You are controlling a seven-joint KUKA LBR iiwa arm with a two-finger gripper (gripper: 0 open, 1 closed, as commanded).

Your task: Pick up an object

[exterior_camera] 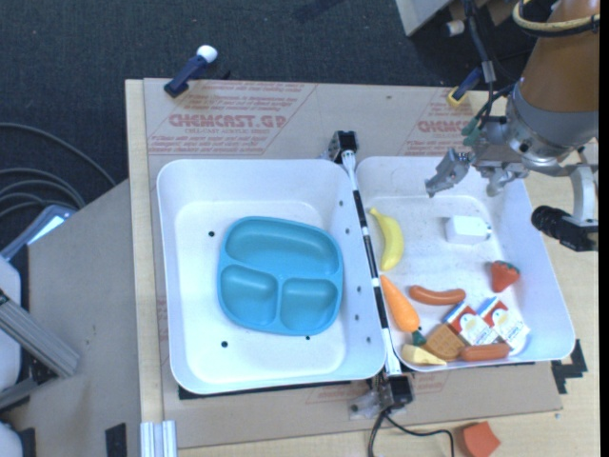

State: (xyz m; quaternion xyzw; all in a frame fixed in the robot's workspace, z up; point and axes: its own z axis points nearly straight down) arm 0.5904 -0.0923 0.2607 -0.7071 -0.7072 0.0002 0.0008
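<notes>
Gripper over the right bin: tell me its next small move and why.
Probably a short descent toward the small white block. The gripper hangs open above the right bin with nothing between its fingers, and that block lies apart from the other toys, just below and nearest to it, so it looks the easiest pick.

A blue plate (280,276) is lying in a white bin (181,246). In the other white bin (550,293) are showing a yellow banana (388,238), an orange carrot (400,305), a red strawberry (503,275), a reddish-orange sausage (436,295), a white block (466,228), and a red-and-white patterned carton (487,322). The arm (561,55) is showing orange over grey.
</notes>
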